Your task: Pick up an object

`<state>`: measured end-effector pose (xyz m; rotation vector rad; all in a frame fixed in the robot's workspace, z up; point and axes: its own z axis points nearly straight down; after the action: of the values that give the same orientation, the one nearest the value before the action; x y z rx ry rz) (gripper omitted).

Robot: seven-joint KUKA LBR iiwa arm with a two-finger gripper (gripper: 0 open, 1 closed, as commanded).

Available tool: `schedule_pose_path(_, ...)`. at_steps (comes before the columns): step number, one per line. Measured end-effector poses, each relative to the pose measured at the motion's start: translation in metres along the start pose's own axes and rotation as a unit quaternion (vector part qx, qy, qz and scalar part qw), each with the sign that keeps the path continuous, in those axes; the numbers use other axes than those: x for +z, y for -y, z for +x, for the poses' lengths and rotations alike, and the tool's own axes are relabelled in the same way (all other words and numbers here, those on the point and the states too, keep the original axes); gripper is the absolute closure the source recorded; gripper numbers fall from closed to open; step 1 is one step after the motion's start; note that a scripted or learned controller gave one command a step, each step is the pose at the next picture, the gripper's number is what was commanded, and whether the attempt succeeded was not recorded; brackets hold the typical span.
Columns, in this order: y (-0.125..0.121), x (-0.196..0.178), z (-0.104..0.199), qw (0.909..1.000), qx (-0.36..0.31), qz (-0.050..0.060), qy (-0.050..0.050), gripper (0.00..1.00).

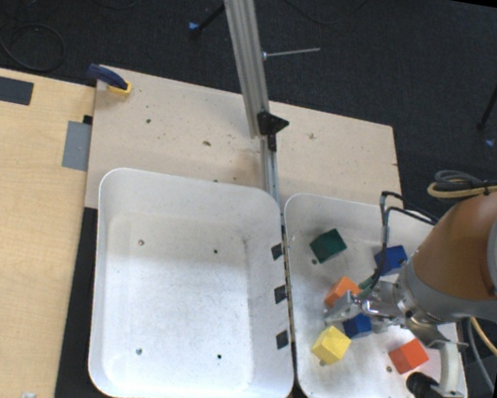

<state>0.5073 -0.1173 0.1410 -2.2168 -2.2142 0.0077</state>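
Looking down first at the dark floor (369, 53) stretching across the top, with cables trailing over it, then taking in the pale wooden bench (194, 131) sitting in the middle and carrying both bins. Moving to the left bin (122, 185), the bigger white expanse, offering wide open room right up to its rounded rim. Noting the right bin (323, 207) pressing up against it, the two rims touching along a line of small black clips. Following the grey-and-orange arm (468, 251) reaching in from the right and looming over that bin's right half, crowding the space by the far-right wall. Tracking a slanted aluminium rail (251, 51) running from the top down to the seam between the bins. Now down to the small stuff, all lying in the right bin: catching the gripper (358, 308) hanging low in the middle, just beside an orange block (342, 291) on its left and right over a blue block (357, 327); not managing to tell how wide its grip is, or whether anything is caught in it. Spotting a green block (327, 245) lying apart near the upper left, a second blue block (391, 259) beside the arm, a yellow block (330, 344) near the front rim, and a red-orange block (408, 355) towards the right.
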Motion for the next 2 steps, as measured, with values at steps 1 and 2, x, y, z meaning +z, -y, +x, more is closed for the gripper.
schedule_pose_path(1, -0.0077, 0.0188, -0.004, 0.9998, 0.0, -0.017, 0.006, 0.0)
schedule_pose_path(2, -0.0074, 0.0101, -0.0058, 0.9998, 0.005, -0.017, 0.006, 1.0)
